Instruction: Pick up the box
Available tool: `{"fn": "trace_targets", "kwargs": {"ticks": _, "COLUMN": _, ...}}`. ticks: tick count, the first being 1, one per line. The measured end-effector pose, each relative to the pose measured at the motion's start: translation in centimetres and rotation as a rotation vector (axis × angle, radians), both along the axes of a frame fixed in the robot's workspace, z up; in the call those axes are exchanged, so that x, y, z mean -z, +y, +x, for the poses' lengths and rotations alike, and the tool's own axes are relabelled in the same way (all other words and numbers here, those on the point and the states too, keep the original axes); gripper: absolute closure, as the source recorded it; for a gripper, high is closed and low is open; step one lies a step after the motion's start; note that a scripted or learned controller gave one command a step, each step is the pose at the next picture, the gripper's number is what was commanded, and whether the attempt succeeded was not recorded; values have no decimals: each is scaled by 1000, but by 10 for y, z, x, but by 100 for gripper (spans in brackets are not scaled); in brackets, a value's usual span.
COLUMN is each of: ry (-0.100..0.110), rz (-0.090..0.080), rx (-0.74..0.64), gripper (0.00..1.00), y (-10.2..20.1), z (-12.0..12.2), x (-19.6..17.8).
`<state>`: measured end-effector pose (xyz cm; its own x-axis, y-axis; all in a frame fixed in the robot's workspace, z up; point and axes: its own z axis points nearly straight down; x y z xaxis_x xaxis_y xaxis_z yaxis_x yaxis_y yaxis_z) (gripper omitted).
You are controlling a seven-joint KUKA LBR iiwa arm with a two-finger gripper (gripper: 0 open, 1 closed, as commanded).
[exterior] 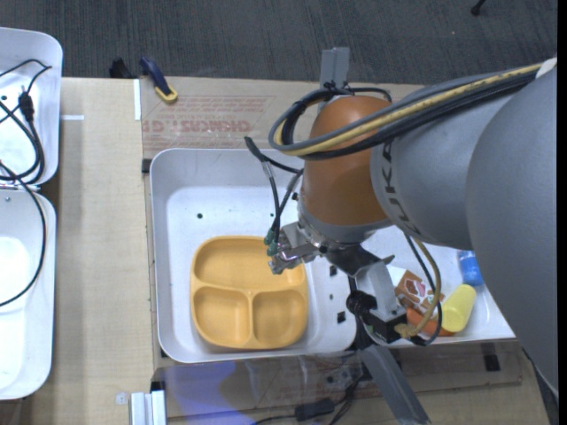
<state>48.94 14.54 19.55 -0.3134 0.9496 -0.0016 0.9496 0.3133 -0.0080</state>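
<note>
While our end effector (285,257) is hovering, its state unclear, over the yellow divided plastic tray (250,292), we are judging the small orange-brown box (413,290) by the bin's right edge needs approaching.

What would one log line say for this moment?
arm: over bin | tray: in bin, left | box: right, partly hidden | held: cannot tell

tray (250,301) in bin (177,237) (left part)
</note>
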Motion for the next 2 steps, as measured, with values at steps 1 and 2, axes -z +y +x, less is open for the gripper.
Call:
{"fn": "trace_targets", "kwargs": {"ticks": 1, "ry": -3, "rz": 0, "rx": -231, "gripper": 100, "y": 37, "z": -10, "x": -204}}
{"fn": "trace_targets", "kwargs": {"ticks": 2, "ry": 0, "rz": 1, "rx": -251, "gripper": 100, "y": 23, "z": -2, "x": -46}}
